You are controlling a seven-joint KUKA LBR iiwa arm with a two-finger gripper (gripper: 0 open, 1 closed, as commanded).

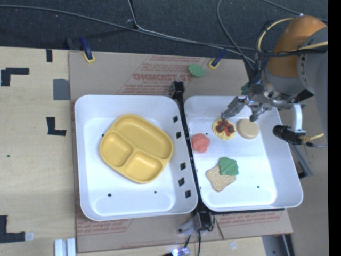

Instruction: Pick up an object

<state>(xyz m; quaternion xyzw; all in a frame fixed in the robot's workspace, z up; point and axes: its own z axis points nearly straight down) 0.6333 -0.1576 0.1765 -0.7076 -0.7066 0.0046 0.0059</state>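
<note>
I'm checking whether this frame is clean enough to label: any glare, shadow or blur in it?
Camera view: lighting is even and soft; the white bins are bright but not blown out, the yellow tray reads clearly. Faint shadows lie beside the food pieces. The gripper is slightly soft, so its fingers are hard to resolve. The green piece behind the bins is small and fuzzy.

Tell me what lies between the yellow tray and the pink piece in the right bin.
In the camera view, only white bin floor and the two bins' meeting rims separate the yellow tray from the pink piece.
</note>
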